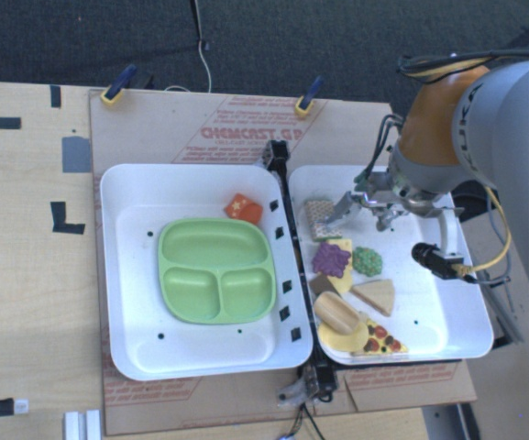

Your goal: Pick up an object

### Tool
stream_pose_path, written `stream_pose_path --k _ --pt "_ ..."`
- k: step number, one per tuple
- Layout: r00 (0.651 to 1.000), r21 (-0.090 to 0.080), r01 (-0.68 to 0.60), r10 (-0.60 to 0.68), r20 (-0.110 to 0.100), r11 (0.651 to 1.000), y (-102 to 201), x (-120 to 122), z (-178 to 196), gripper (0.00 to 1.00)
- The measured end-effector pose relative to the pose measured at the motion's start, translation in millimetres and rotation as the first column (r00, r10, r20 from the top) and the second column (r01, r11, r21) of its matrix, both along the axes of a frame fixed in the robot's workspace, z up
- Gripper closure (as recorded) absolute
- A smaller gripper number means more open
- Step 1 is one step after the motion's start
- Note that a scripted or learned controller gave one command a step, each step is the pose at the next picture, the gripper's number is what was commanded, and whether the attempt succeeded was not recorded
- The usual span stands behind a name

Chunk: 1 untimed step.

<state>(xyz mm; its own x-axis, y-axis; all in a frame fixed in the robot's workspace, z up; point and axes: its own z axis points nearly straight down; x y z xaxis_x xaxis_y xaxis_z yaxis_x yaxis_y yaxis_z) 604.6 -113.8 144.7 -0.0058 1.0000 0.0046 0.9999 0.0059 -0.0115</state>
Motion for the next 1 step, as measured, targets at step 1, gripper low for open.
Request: stream_pose_path --k 1 --pt "1.0 -0.015 0.005 -0.005 0.031 1.0 14.8 -31.2 -55.1 0.0"
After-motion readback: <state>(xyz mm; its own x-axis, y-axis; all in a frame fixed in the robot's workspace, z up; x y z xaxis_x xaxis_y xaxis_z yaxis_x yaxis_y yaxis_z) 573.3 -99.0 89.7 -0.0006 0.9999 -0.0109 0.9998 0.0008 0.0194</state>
